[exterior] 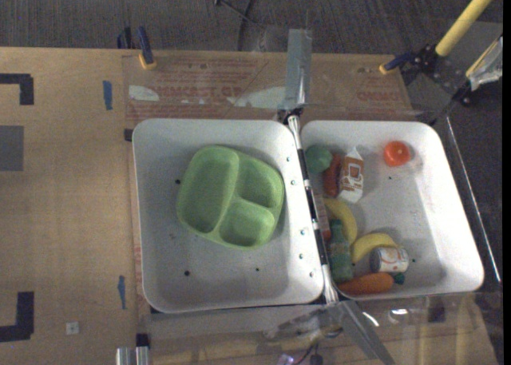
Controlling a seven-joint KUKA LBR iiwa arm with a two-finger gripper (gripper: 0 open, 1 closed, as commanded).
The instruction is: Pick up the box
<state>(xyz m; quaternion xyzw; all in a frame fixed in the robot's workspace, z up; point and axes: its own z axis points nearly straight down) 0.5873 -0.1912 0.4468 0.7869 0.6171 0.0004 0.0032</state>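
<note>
What looks like the box [351, 176] lies in the right bin [447, 220].

Green plate [231, 195], white-and-orange box [351, 176], yellow bananas [372, 243], white bins [156, 220].

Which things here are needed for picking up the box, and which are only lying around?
Needed:
- box, a small carton in the right bin

Only lying around:
- green plate in the left bin
- orange ball
- bananas
- carrot
- can
</note>
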